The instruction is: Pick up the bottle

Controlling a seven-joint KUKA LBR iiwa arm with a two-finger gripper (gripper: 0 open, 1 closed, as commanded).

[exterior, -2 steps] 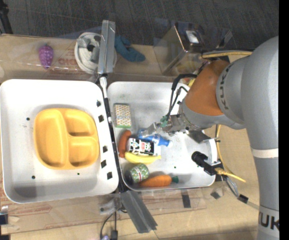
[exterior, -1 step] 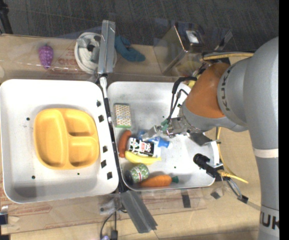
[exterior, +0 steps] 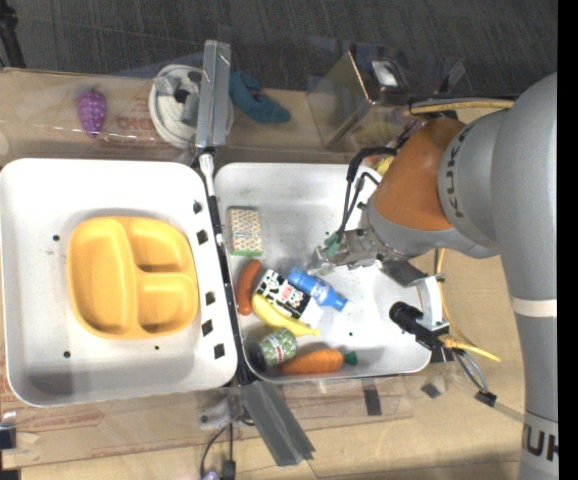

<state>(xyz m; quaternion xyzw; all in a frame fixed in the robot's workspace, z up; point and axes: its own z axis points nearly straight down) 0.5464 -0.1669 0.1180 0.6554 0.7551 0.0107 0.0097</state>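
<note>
Bottle, a small blue plastic one with a white cap, lies tilted in the right bin, its lower end against a black-and-white carton. At far left, the left bin holds a glossy yellow tray with three moulded compartments and rounded corners. In the right bin, a speckled green sponge lies above a smooth red sausage shape, a curved yellow banana, a round green can and an orange carrot. The gripper hangs just right of and above the bottle's cap; whether it grips anything cannot be told.
</note>
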